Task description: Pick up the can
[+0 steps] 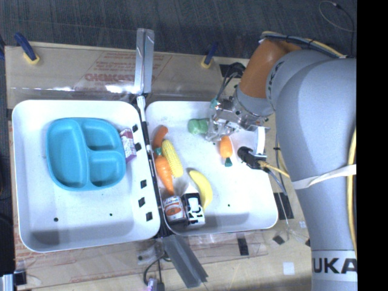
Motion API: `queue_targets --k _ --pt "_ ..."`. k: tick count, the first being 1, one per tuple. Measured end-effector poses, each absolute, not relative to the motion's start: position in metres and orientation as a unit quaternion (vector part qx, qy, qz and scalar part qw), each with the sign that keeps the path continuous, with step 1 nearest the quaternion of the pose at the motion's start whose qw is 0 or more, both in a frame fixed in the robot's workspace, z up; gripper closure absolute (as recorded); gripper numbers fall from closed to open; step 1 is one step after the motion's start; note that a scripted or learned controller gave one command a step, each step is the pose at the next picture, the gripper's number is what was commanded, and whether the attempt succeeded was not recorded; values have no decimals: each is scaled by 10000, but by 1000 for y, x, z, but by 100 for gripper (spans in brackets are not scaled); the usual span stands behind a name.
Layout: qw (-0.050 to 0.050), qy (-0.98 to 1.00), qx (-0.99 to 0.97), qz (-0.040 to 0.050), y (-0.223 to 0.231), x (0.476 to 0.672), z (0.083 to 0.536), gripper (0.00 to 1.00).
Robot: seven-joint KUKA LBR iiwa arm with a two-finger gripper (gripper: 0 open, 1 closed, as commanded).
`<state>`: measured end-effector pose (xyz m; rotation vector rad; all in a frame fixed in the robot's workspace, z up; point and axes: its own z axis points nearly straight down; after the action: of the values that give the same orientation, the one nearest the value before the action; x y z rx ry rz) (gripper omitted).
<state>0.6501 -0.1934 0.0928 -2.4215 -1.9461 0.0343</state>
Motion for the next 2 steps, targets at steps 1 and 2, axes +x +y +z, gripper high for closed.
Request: queue_targets --k 1,2 --pt "181 -6285 -7775 124 -193 650 100 100" --pt "189 -6306 -7757 135 -192 651 106 100"
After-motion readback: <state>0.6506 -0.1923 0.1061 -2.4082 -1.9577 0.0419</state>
